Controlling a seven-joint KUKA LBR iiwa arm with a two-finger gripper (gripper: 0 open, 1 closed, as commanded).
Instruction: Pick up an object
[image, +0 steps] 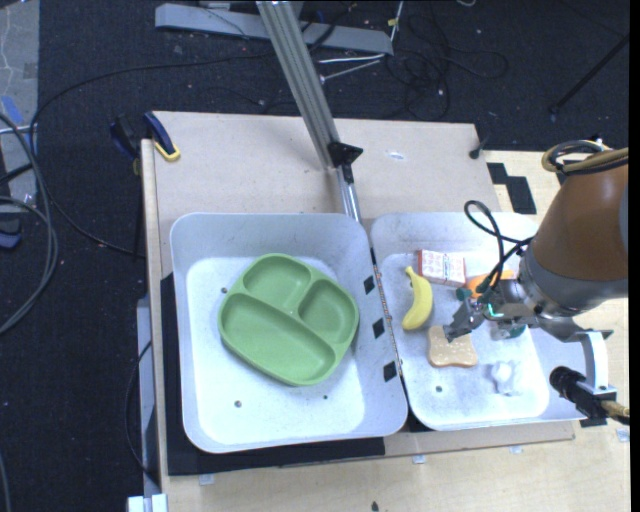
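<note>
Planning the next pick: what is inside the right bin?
The right bin holds a banana, a toast slice, a small red-and-white carton and a small pale object. The arm covers the bin's right part, hiding anything there.

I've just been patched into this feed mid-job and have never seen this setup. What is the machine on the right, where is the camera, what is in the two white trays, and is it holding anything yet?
The picture comes from one fixed camera above the bench, looking down at a slant. The bulky grey and orange shape at the right is a robot arm reaching in; its gripper sits low over the right bin.

Two shallow white bins lie side by side. The left bin holds a green divided plate with three compartments. The right bin holds a banana, a small red and white carton, a slice of toast and a small pale object too blurred to name.

The gripper is just above the toast's upper edge. I cannot tell how the jaws stand, and nothing looks lifted, so treat the pick as not yet done.
</note>
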